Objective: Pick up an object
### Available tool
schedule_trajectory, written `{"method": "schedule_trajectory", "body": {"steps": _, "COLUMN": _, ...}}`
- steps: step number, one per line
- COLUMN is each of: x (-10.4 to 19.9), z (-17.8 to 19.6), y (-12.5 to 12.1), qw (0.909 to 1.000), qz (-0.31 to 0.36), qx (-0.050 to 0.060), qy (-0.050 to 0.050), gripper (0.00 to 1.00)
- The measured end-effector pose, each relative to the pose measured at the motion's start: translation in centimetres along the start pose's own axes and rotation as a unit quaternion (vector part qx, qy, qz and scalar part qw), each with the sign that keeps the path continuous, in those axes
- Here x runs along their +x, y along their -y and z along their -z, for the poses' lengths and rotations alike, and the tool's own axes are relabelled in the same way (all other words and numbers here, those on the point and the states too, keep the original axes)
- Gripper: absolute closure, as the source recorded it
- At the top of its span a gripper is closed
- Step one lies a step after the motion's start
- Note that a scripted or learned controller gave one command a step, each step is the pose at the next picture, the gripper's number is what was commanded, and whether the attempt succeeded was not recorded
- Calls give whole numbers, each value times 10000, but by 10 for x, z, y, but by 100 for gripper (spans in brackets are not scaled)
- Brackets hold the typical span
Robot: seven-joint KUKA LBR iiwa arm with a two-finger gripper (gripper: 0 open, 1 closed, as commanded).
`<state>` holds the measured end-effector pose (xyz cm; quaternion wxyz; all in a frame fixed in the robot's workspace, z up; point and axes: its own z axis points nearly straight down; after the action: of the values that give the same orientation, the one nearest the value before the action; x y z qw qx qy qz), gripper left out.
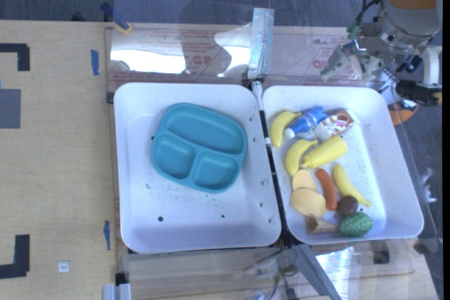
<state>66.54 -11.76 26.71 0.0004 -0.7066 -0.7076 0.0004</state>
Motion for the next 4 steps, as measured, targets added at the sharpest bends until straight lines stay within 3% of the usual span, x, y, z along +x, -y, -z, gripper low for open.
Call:
{"method": "schedule_trajectory", "body": {"steps": 1, "x": 48, "z": -87, "y": 47, "qw": 9999, "qz": 118, "qx": 36, "qy": -7, "gripper": 0}}
{"method": "schedule_trajectory", "body": {"steps": 2, "x": 20, "z": -150, "y": 46, "qw": 9998, "qz": -136, "qx": -155, "qy": 24, "gripper": 0}}
{"method": "schedule_trajectory", "body": {"steps": 3, "x": 3, "z": -180, "y": 143, "qw": 9998, "qz": 183, "qx": -20, "qy": 4, "gripper": 0}}
{"method": "schedule_trajectory", "body": {"steps": 4, "x": 3, "z": -168, "y": 140, "qw": 9998, "qz": 178, "qx": -66, "qy": 10, "gripper": 100}}
